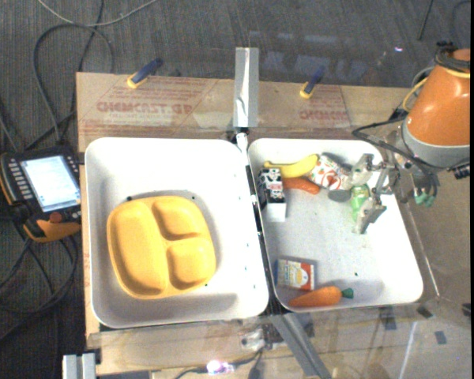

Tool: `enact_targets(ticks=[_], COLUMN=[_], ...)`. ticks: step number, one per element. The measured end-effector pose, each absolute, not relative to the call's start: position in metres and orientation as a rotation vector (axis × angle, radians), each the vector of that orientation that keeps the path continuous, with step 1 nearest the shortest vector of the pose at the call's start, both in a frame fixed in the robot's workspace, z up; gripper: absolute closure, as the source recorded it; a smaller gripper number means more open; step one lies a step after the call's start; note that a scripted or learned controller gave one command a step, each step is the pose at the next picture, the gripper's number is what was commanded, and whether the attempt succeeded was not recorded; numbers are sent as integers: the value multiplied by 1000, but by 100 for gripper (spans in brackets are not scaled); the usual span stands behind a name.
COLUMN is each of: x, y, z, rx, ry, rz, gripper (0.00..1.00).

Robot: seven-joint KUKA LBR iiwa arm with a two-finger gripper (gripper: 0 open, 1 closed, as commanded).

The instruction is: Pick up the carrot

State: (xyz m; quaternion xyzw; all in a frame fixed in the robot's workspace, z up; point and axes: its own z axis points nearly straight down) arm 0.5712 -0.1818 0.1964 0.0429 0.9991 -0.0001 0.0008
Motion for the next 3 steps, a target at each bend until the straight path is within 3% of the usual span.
enact_targets(ticks=[1,2,3], x=[522,529,493], y=[-175,-171,-154], z=[239,261,266], rx=[-307,-607,-1132], ry=[3125,3078,2928], rz=[1,1,3], gripper=[0,0,0])
